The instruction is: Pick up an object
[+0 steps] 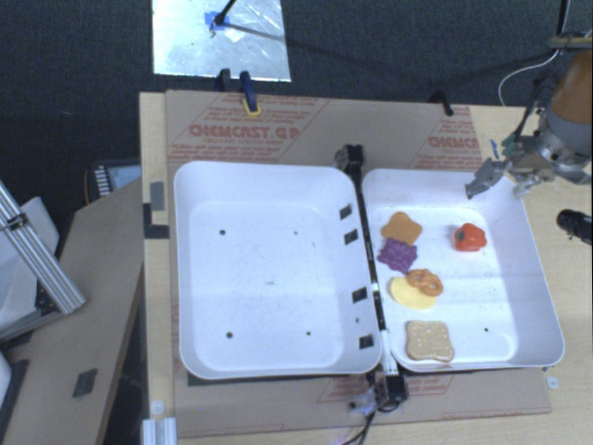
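From the fixed camera above the bench, two shallow white bins lie side by side on a cardboard sheet [306, 119]; the left bin [269, 267] fills the middle of the frame, and the right bin [519, 276] sits toward the right. The toy foods cluster in the left half of the right bin: an orange piece [401, 227] at the top, a purple bunch [397, 254] just below it, a pretzel [426, 281] lying on a yellow piece [406, 294], and a slice of toast [429, 340] near the bottom wall; a red pepper [470, 237] stands apart to the right. The gripper [505, 176] hovers at the upper right, over the right bin's top rim, its fingers [482, 182] spread with nothing between them.
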Robot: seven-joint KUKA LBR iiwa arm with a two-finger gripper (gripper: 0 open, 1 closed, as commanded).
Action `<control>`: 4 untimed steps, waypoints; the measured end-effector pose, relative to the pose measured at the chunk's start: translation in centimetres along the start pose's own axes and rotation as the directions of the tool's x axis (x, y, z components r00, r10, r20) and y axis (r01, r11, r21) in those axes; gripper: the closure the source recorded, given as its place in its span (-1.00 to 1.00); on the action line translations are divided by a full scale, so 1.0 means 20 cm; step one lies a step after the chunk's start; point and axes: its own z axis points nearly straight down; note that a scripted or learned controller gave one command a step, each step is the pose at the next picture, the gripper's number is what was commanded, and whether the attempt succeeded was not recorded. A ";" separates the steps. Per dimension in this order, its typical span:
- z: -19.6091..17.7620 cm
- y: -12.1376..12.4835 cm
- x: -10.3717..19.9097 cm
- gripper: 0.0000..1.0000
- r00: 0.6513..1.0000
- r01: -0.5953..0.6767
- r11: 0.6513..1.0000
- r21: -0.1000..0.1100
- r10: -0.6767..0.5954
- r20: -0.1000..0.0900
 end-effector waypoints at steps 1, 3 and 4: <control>0.62 -0.13 -0.01 -1.00 1.000 -0.003 1.000 0.009 0.003 -0.003; -0.08 0.10 0.20 1.00 1.000 0.006 1.000 -0.006 -0.006 0.002; -0.66 -0.08 0.47 1.00 1.000 0.006 1.000 -0.012 -0.006 -0.001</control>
